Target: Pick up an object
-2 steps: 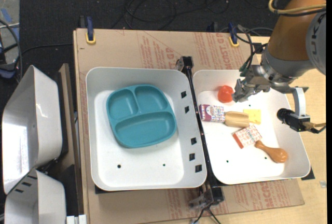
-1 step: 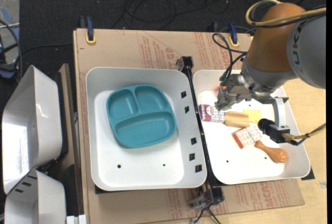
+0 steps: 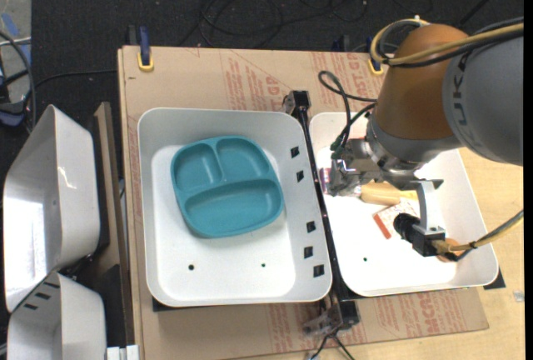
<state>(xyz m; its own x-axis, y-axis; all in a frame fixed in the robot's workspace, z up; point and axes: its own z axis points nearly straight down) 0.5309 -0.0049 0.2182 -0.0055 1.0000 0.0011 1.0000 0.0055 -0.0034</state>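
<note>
Camera view looks down on two white bins side by side on the tabletop [image 3: 216, 75]. Left bin [image 3: 158, 183] holds a teal divided plate [image 3: 226, 186], lying flat a little toward 12 o'clock from the bin's middle. Right bin [image 3: 466, 267] lies under the arm [image 3: 416, 75]. The gripper [image 3: 343, 171] hangs over its 9 o'clock side, close to the wall next to the left bin. Whether it is open or closed cannot be told. A tan object [image 3: 381, 196] lies near this bin's middle, at 4 o'clock from the gripper. A small red piece [image 3: 381, 225] lies just at 6 o'clock of the tan object. A purple thing [image 3: 324, 177] shows at the gripper's 9 o'clock, by the bin wall, too small to make out.
</note>
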